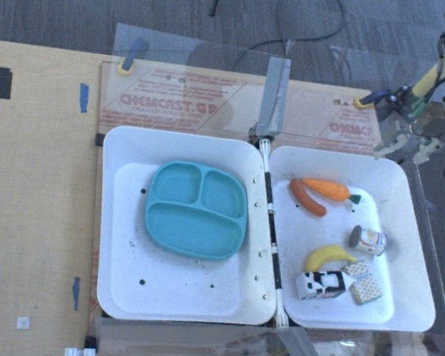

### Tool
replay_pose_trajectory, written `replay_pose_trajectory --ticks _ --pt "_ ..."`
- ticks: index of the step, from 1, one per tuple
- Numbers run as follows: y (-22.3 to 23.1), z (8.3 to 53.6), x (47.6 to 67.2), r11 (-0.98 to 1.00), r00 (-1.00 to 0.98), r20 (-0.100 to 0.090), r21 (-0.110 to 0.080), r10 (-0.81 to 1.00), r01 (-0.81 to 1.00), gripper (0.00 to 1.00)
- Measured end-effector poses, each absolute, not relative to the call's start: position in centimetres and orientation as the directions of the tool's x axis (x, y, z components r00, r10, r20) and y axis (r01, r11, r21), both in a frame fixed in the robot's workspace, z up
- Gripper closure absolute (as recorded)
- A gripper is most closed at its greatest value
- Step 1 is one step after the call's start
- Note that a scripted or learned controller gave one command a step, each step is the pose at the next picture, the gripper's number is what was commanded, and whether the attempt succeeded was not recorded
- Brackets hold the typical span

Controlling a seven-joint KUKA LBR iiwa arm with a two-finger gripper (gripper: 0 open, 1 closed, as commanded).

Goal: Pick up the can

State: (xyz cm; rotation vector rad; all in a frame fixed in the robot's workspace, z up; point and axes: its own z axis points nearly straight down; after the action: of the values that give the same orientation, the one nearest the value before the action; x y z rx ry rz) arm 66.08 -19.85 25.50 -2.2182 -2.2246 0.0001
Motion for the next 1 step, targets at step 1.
replay_pose_trajectory --ticks 1 --pt "-21.61 17.34 59.77 0.121 -0.121 -0.001 0.002 0.993 0.993 0.0"
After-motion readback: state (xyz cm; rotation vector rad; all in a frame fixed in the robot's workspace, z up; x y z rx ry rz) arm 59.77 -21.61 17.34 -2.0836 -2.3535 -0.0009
